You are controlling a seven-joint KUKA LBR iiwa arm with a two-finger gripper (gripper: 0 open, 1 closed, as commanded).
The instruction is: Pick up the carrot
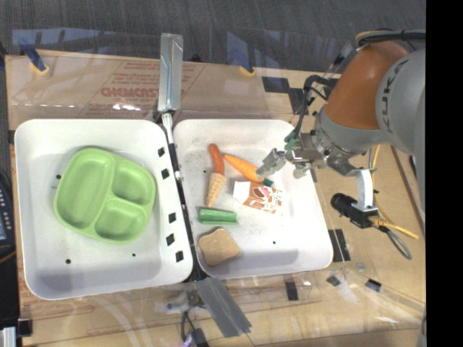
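Table [87, 85] carries two white bins side by side. Left bin [36, 266] holds a green divided plate [105, 194]. Arm [376, 92] comes in from the right over the right bin [304, 244]. In the right bin: bread slice [218, 246] near the front, small printed carton [259, 196] mid-bin, ice cream cone [215, 187] with a red-orange tip [215, 156], green stick [218, 215] below it. Carrot [241, 166] lies flat, upper middle of the right bin, thick end toward the gripper [269, 166]. Gripper sits right at the carrot's right end, low over it. Can't tell whether the fingers are apart or clamped on it.
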